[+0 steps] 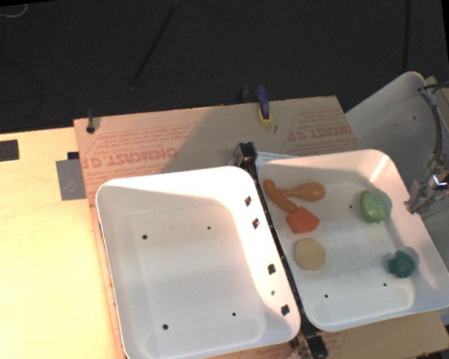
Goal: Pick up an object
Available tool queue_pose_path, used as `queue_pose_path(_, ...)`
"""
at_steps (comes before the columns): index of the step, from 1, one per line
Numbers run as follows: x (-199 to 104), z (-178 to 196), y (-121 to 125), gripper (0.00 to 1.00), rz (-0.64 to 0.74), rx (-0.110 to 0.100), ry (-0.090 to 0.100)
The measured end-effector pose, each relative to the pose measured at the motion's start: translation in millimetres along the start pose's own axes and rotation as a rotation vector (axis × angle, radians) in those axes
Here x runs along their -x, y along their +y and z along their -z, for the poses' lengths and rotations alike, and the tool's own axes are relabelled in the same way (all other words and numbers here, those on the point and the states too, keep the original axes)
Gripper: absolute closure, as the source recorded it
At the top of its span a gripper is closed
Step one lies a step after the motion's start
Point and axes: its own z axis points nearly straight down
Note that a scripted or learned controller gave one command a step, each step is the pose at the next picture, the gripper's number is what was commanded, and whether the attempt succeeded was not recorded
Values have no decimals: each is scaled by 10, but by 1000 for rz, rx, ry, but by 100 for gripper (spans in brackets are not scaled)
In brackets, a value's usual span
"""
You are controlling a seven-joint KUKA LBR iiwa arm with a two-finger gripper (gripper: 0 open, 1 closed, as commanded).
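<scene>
In the camera view, the gripper (424,196) is showing as a small metallic shape at the right side, sitting just outside the right rim of the right bin (436,290) and level with its middle; it is too small and too blurred to tell whether it is spread or closed, and nothing is showing in its grasp. The task's things are all lying in the right bin. A long orange piece (294,194) is lying slantwise near the back left corner, and a red-orange wedge (302,222) is lying just in front of it, touching or nearly touching it. A pale beige round lump (309,254) is sitting nearer the front, close to the divide between the bins. A green lump (372,206) is resting by the right wall, near the gripper, and a dark teal lump (400,264) is sitting further forward along that wall. The left bin (120,229) is standing beside it, both bins resting on a cardboard sheet (203,140) on the pale table (33,282).
</scene>
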Motion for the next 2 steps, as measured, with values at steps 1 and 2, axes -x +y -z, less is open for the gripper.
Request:
queue_pose_path(1,-1015,292,185,100,31,8,2)
queue_pose_path(2,-954,-911,-523,100,17,-13,4)
